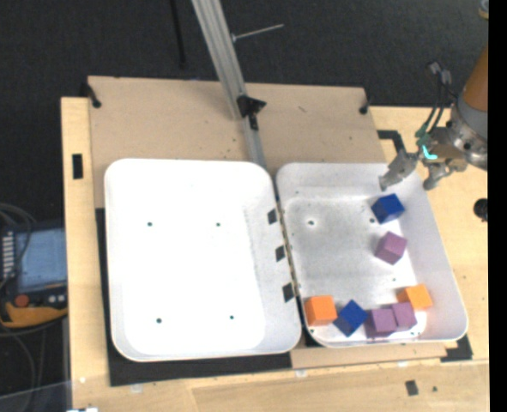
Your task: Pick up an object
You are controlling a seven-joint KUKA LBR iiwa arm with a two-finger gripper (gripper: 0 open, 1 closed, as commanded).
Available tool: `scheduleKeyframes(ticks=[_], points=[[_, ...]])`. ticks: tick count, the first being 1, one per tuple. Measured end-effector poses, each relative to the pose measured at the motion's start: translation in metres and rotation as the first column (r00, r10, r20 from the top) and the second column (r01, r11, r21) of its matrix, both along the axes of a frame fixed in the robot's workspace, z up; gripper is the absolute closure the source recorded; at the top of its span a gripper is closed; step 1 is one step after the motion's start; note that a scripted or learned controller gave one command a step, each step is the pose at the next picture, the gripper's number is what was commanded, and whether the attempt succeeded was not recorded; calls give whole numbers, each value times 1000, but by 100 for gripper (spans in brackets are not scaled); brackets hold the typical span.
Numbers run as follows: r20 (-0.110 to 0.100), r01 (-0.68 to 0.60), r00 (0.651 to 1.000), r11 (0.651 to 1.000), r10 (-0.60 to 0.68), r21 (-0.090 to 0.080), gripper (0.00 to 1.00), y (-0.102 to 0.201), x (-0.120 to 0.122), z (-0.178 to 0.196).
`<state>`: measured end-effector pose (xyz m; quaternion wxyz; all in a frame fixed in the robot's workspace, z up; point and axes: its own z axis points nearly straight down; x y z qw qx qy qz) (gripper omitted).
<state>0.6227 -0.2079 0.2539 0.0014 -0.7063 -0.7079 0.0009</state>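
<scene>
Wooden worktop [202,110] first, carrying two shallow white bins side by side. Left bin [193,256] bare but for a few dark dots. Right bin [339,247] scuffed grey, holding the lot: blue cube [388,208] up near the far rim, purple cube [391,248] just below it, then a cluster along the near wall — orange cube [321,309], another blue, two purples touching, one more orange. Hovering over the far right corner, tool [414,168], prongs spread apart, nothing between them. Nearest target: that upper blue cube, standing clear of neighbours. Probably light, rigid, foam or wood, faces not slippery. Best gripped across two opposite flat sides, squarely, mid-height.
</scene>
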Motion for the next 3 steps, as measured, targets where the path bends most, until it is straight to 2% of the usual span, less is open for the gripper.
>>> scheduleKeyframes(ticks=[1,2,3], points=[[4,-2,1000,1000,2,-4,0,-1,1,3],[0,-4,1000,1000,4,-2,0,3,9,-46],[-1,1,1000,1000,-1,-2,0,3,5,-109]])
